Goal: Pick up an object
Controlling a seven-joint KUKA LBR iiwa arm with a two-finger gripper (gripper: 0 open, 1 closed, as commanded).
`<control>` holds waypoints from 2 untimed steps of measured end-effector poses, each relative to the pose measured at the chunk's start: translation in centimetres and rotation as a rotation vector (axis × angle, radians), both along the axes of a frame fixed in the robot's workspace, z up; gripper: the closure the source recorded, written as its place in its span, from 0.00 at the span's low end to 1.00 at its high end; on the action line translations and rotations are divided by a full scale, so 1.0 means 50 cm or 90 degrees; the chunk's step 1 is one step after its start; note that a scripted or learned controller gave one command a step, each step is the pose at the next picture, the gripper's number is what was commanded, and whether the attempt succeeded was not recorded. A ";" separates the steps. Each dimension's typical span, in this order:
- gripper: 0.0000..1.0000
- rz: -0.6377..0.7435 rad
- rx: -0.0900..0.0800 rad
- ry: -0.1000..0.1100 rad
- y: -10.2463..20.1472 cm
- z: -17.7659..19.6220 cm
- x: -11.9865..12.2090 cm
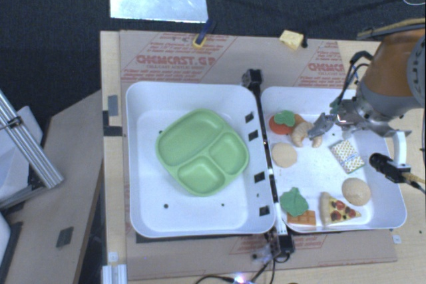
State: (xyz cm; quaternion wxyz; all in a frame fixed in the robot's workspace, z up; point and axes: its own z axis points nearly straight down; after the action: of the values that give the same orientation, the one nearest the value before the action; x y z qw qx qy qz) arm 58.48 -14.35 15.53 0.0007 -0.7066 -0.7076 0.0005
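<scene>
hand (324, 124): grip state cannot tell | beside tan peanut-shaped toy (301, 133) | right bin (399, 209)

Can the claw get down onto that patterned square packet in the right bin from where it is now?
Probably yes. The claw hangs over the right bin, close to the packet, which lies flat with bare floor around it. The peanut-shaped piece sits on the far side.

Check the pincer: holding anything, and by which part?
Cannot be told. The pincer sits over the tan peanut-shaped toy in the right white bin; no object shows gripped.
</scene>
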 end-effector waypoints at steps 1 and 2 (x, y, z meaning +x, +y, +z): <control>0.00 0.002 0.001 0.001 0.014 -0.116 0.011; 0.00 0.001 0.000 -0.001 0.015 -0.142 0.012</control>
State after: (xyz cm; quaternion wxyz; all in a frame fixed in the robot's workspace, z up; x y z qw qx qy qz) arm 59.08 -13.59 8.41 0.0001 -0.7062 -0.7080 -0.0001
